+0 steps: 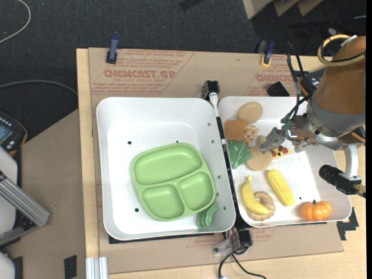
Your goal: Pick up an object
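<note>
Several toy foods lie in the right bin (340, 217): a yellow banana (251, 196), a ridged corn cob (280, 187), a small orange pumpkin (316, 210), a green leaf (239, 153) and tan round pieces. Above them the gripper (272, 141) hangs with its grey fingers spread, nothing between them. A green divided plate (172, 181) sits in the left bin (116, 121).

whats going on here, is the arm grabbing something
The robot arm reaches in over the right bin, its claw low among toy foods near a tan disc and lettuce leaf. Nothing is visibly held. A banana, corn cob and pumpkin lie nearer. The left bin holds a green divided tray.
</note>
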Available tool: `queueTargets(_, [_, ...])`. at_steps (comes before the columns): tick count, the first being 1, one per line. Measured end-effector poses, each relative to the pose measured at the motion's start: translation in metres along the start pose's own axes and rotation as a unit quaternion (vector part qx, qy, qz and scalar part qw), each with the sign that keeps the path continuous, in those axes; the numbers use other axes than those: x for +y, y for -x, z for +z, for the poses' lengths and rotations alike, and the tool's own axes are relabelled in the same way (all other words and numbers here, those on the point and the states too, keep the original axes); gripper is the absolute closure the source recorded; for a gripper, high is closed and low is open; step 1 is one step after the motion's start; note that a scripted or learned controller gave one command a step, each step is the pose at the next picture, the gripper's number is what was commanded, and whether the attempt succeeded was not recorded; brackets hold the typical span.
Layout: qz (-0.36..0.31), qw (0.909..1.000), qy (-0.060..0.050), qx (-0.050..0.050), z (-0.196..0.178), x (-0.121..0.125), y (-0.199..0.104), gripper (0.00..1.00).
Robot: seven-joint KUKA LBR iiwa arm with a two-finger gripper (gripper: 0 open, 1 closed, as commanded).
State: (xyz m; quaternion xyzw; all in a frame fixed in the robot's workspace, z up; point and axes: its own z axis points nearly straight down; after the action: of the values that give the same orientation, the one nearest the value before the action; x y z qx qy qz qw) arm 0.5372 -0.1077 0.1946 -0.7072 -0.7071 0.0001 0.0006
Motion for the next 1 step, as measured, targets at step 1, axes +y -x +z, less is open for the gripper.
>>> queueTargets(1, [0.000, 1.0000, -0.005, 0.001, 0.0735, -0.0463, -0.0170, 0.00])
